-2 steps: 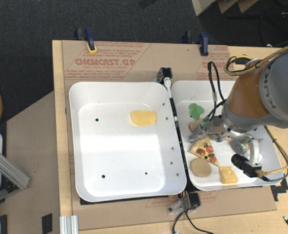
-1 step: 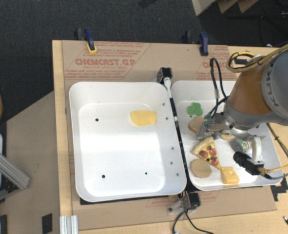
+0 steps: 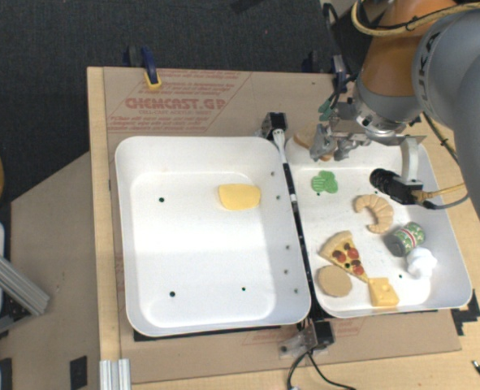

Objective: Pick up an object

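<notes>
Nothing's picked up yet as far as I can see: the tool [image 3: 335,140] hangs with its fingers a bit apart and empty, the green broccoli piece [image 3: 324,183] lying just below it.

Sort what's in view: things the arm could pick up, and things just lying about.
For picking: green piece, croissant, pizza slice, cheese wedge, yellow piece, gripper above them.

Lying about: blue clamp, cardboard sheet, cables.
</notes>
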`<state>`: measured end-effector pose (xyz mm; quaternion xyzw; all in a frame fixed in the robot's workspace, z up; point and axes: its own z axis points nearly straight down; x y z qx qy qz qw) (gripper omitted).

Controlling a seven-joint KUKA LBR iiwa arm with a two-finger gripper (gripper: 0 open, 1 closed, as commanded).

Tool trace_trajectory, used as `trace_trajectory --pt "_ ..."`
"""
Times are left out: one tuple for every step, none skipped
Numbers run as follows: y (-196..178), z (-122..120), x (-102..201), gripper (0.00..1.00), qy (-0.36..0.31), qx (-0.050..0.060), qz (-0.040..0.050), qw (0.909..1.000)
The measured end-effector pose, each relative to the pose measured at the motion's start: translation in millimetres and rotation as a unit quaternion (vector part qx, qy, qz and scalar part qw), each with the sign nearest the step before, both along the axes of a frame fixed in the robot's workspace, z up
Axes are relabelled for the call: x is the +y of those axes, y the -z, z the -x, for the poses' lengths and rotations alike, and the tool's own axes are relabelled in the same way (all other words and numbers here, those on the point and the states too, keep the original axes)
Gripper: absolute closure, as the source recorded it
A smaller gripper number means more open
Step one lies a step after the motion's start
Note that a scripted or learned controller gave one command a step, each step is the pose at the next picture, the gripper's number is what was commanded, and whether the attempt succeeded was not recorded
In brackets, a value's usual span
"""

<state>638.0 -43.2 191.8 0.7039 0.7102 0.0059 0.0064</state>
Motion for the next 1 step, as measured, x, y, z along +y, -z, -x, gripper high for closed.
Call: trace_trajectory --pt "-25.0 -30.7 64.7 1.0 0.001 0.005 -0.0004 1.0"
